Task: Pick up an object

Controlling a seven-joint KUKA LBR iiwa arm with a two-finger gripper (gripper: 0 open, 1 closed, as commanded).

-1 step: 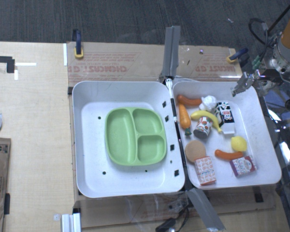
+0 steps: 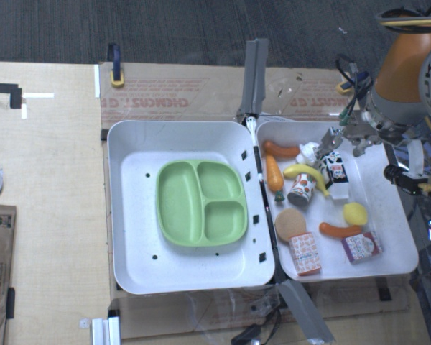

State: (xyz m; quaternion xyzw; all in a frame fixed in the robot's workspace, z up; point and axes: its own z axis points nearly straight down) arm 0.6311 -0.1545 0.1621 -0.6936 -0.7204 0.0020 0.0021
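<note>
The right bin (image 2: 395, 192) holds several small items. Among them are a yellow banana (image 2: 307, 175), an orange carrot (image 2: 274, 172), a small can (image 2: 300, 190) and a black-and-white carton (image 2: 336, 172). A lemon (image 2: 355, 213), two sausages (image 2: 281, 149) (image 2: 340, 229), a round brown biscuit (image 2: 291, 223), a pink box (image 2: 304, 254) and a purple packet (image 2: 361, 246) lie there too. My gripper (image 2: 337, 148) hangs low over the bin's far part, just above the carton and beside a small white item (image 2: 309, 150). I see nothing lifted clear of the bin floor.
The left bin (image 2: 129, 214) bears a green divided plate (image 2: 201, 202). A grey divider post (image 2: 255, 77) stands between the bins at the back. Cables and the arm's orange-banded wrist (image 2: 406, 63) crowd the right bin's far right corner. A clamp (image 2: 115, 65) sits on the bench at the back left.
</note>
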